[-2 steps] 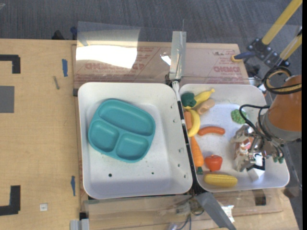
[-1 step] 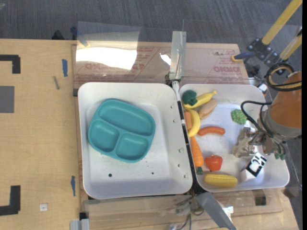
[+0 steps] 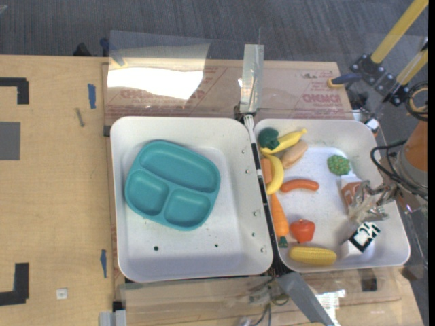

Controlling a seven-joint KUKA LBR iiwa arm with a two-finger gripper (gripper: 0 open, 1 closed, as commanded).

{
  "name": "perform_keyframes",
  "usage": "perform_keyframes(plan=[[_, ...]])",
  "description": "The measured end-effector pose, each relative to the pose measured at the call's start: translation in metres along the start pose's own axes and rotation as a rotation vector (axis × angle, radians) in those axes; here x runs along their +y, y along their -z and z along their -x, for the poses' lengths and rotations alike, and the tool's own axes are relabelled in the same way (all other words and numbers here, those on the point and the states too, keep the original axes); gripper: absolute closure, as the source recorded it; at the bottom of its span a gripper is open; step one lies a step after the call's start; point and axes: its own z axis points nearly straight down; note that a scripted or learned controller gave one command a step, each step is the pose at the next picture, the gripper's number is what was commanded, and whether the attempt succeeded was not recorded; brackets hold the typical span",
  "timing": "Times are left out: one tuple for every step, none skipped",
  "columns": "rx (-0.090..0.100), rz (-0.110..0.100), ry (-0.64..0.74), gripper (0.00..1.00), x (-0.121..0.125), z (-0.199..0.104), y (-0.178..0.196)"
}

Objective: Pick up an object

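Observation:
The right bin (image 3: 319, 129) holds several toy foods: a yellow banana (image 3: 289, 140), a dark green piece (image 3: 268, 138), a red sausage (image 3: 300, 185), an orange carrot (image 3: 279, 217), a red tomato (image 3: 303, 230), a yellow corn cob (image 3: 312, 254), green broccoli (image 3: 338, 163) and a brown piece (image 3: 351, 192). My gripper (image 3: 370, 202) hangs low over the bin's right side, right beside the brown piece. Just below it lies a black-and-white cube (image 3: 365, 236). The orange band of the arm (image 3: 416, 156) shows at the right edge.
The left bin (image 3: 136, 253) holds a teal divided plate (image 3: 172, 184). A metal divider (image 3: 253, 80) stands behind the seam between the bins. Cables and yellow struts (image 3: 401, 26) crowd the far right. Tan bench surface (image 3: 47, 182) stretches to the left.

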Motion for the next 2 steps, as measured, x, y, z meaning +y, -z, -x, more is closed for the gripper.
perform_keyframes(plan=[[-0.004, 0.000, -0.191, 1.00, 0.022, 0.063, -0.027], [-0.002, -0.001, 0.183, 1.00, -0.009, 0.039, 0.004]])
